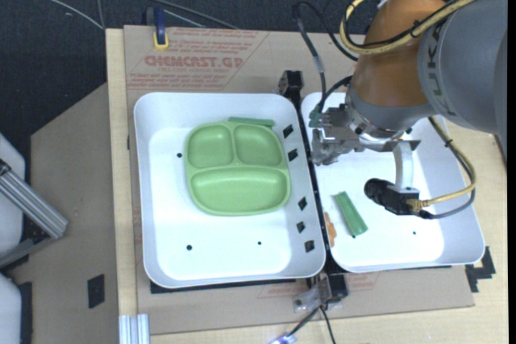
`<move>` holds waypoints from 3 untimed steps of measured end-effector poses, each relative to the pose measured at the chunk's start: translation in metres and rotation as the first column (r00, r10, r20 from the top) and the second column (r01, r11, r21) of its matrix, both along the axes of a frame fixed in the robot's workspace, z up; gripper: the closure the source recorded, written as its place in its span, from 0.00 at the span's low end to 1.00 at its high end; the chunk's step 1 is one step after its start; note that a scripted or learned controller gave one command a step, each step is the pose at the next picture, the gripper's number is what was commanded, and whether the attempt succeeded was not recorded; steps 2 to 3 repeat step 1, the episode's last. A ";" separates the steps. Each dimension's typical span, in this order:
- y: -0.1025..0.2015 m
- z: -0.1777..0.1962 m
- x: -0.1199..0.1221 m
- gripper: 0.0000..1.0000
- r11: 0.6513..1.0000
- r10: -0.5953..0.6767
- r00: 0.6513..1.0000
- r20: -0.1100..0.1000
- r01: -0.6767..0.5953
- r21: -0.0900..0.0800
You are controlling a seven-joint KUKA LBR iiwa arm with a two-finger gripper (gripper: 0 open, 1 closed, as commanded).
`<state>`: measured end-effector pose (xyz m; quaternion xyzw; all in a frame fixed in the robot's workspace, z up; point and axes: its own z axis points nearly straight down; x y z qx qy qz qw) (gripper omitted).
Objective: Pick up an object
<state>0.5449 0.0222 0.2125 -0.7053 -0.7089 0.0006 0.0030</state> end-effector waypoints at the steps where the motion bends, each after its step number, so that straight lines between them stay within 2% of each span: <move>1: 0.050 -0.002 -0.019 1.00 1.000 0.001 1.000 0.000 -0.001 0.000; 3: 0.050 -0.002 -0.019 1.00 1.000 0.001 1.000 0.000 -0.001 0.000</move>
